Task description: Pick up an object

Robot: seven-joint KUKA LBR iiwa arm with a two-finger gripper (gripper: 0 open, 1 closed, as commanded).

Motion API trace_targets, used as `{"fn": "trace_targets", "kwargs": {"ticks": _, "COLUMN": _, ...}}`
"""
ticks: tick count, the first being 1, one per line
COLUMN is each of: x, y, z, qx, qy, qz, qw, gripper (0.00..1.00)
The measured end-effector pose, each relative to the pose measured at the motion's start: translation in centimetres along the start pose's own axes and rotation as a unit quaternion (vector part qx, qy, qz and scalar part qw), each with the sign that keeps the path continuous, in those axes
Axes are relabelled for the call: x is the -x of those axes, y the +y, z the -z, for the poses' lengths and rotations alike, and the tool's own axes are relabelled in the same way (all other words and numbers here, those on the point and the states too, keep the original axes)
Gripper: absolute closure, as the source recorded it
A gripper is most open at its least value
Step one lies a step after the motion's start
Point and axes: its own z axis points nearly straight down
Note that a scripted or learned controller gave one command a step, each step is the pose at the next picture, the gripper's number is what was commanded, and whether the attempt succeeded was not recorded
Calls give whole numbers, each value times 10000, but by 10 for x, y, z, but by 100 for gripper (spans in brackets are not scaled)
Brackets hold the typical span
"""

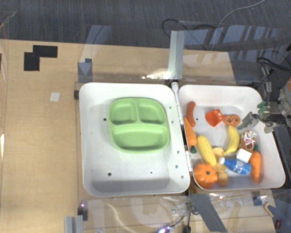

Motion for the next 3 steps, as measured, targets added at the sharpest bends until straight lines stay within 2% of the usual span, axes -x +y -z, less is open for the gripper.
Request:
{"fn": "trace_targets", "kwargs": {"ticks": 1, "x": 3, "y": 35, "z": -124, "qx": -3, "qy": 0, "qz": 877, "qw": 9961, "gripper": 0}}
{"fn": "trace_targets", "kwargs": {"ticks": 2, "x": 2, "y": 36, "z": -157, "qx": 39, "qy": -11, "qz": 1693, "qw": 9856, "gripper": 0}}
{"fn": "trace_targets", "kwargs": {"ticks": 3, "x": 2, "y": 35, "z": -127, "qx": 15, "qy": -5, "qz": 1728, "qw": 9850, "gripper": 0}}
